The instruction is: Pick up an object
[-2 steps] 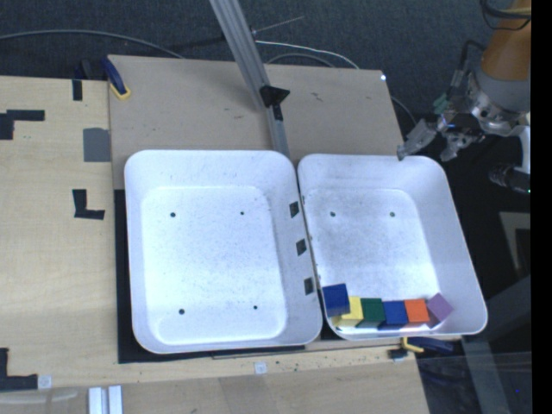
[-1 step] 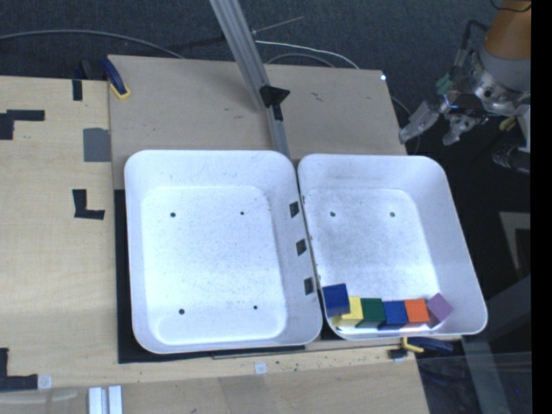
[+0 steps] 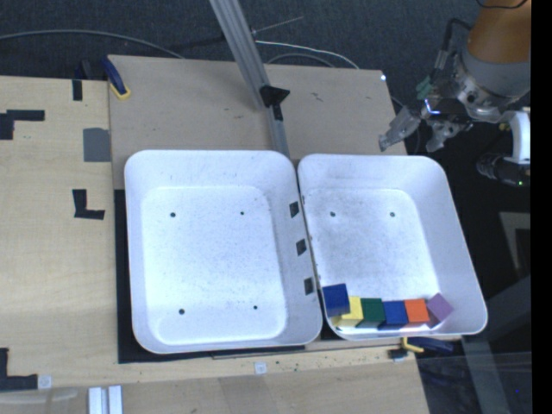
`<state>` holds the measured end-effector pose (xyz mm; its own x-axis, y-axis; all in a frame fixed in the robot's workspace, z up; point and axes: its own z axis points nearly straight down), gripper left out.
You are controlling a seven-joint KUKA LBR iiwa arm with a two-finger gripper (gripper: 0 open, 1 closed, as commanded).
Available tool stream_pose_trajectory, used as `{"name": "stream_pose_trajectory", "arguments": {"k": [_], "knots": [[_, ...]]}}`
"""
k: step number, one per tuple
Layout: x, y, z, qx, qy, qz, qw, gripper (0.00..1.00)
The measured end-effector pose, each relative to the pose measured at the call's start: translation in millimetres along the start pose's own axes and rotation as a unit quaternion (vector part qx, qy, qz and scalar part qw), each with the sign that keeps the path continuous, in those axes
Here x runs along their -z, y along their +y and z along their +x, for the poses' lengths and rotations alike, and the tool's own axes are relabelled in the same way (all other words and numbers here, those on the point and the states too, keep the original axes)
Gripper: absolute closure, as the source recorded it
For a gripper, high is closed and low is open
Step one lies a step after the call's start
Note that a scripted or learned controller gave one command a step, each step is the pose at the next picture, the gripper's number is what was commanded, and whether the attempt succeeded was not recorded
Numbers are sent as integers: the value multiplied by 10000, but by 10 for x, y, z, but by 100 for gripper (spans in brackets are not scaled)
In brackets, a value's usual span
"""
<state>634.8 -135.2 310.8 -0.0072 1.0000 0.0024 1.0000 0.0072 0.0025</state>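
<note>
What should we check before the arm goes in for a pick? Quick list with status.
1. Targets present: ok. Row of blocks lies along the near wall of the right bin.
2. Gripper carrying nothing: ok. Fingers spread, nothing between them.
3. Gripper over a target: not ok. It hangs outside the bin's far right corner.
4. Room for fingers around a block: not ok. Blocks touch each other and crowd the wall.
5. Blue block resting on the yellow one: cannot tell.
</note>
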Motion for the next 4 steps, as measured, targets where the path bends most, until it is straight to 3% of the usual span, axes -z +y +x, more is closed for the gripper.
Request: {"name": "stream_pose_trajectory", "arguments": {"k": [1, 2, 3, 4], "knots": [[798, -77, 1225, 14, 1, -13, 10000, 0], [2052, 394, 1399, -15, -14, -31, 10000, 0], [2108, 386, 1398, -17, -22, 15, 10000, 100], [2204, 388, 1412, -6, -28, 20, 10000, 100]]}}
